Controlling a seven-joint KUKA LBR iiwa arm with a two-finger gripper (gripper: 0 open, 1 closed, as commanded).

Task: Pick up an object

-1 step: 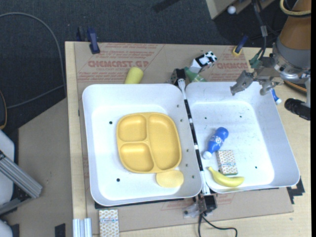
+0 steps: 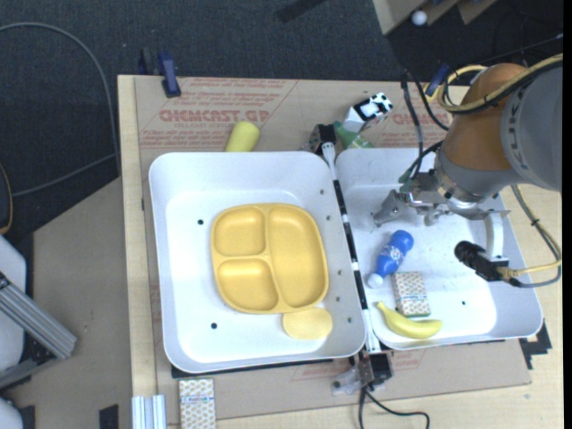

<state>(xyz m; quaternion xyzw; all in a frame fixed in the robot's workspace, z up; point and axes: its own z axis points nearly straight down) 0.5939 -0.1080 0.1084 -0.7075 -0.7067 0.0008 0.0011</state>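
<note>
Three loose objects share the right bin (image 2: 514,315) with our gripper (image 2: 413,206).
We count one blue bottle (image 2: 392,254), one small box (image 2: 411,293), one banana (image 2: 408,323), all below our fingers; their spacing we cannot tell.

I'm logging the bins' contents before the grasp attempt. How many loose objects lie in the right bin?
3, clustered near its front-left: a blue bottle, a small patterned box just below it, and a banana by the front rim. The arm overhangs the bin's back, so something there may be hidden.
</note>
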